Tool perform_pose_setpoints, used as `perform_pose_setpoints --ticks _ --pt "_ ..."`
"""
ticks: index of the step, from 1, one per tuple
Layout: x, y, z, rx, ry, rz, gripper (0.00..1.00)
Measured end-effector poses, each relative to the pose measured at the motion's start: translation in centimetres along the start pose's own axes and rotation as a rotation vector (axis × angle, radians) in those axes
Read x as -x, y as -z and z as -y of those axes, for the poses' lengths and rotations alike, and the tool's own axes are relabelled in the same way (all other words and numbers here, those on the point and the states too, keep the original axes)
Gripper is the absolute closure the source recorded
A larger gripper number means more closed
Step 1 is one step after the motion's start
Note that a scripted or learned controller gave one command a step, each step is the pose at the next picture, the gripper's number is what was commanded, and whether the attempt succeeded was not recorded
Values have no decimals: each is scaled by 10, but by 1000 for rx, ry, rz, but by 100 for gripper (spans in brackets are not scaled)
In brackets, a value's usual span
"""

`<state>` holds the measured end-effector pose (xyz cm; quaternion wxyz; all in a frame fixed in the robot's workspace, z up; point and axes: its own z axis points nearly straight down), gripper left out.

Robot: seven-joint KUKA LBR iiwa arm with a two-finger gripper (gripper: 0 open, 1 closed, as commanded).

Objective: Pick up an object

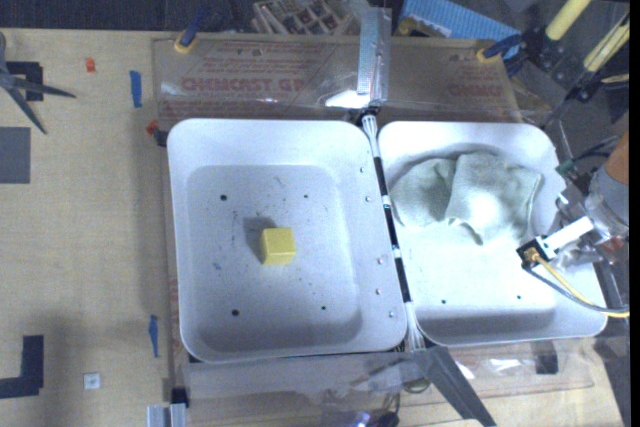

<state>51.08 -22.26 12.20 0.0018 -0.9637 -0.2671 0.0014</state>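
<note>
Nothing has been picked up so far as the view shows — the task looks to be at its start, with the whole grasp left to do.

Taking the seam (385,215) between the two bins as the landmark: nearest the camera, the front rims of both bins run out from its near end. Left of the seam lies the left bin (200,155), and on its floor, well away from the seam and a little nearer the front wall than the back, sits a small yellow block (279,246), alone and untouched, with a few dark specks scattered around it. Right of the seam lies the right bin (480,315). At its far right side, as far from the seam as the bin reaches, the gripper (560,243) comes in low over the rim, a yellow cable trailing below it. Whether its jaws are spread or closed I cannot tell, and nothing is seen in them.

Farther back, close against the right of the seam, a crumpled pale-green cloth (455,195) spreads over the rear half of the right bin. The gripper is just beside its right edge and apart from it, as far as I can judge.

What remains: choose the cloth or the block, descend, close, lift. The cloth is much the nearer candidate.
</note>
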Motion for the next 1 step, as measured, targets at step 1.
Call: perform_pose_setpoints --ticks 1 --pt "3 6 9 1 -337 0 100"
